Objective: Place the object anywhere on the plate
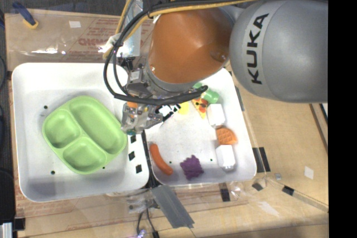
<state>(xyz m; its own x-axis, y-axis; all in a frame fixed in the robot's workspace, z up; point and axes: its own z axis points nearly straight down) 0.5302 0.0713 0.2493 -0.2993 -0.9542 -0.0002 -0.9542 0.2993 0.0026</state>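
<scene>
Bench (290, 136) | green plate (83, 134) in left bin (28, 86) | gripper (135, 119) state unclear

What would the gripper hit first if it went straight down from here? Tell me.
Probably the ridge where the two bins meet: the gripper hangs over it, beside the green plate. Height is hard to judge from this slanted view.

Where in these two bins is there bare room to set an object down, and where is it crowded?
The green plate has three bare compartments. White floor shows in the left bin above and below the plate. In the right bin, an open patch lies between the orange sausage, purple toy and waffle. Its right side and the top under the tool are crowded.
</scene>
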